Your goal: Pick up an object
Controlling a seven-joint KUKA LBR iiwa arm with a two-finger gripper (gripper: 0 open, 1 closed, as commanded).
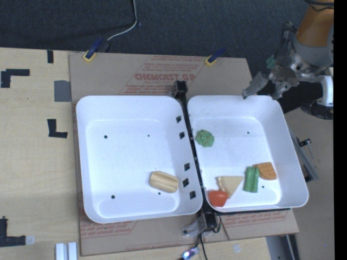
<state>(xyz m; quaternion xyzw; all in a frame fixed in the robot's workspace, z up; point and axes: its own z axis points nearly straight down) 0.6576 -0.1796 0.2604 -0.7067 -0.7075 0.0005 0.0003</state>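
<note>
The right bin (pixel 271 112) holds a green broccoli piece (pixel 204 138), a pale yellow wedge (pixel 230 184), a red piece (pixel 217 198), a green stick (pixel 251 179) and an orange piece (pixel 267 171). A tan bread roll (pixel 164 181) lies in the left bin (pixel 92 145). My gripper (pixel 264 89) hangs above the far right corner of the right bin, away from all the objects, its two fingers spread open with nothing between them.
The bins rest on a cardboard sheet (pixel 157 75) over the bench. Black clips (pixel 187 167) join the bins along their shared wall. A cable (pixel 130 15) trails at the back. The arm's orange band (pixel 316 26) stands at the upper right.
</note>
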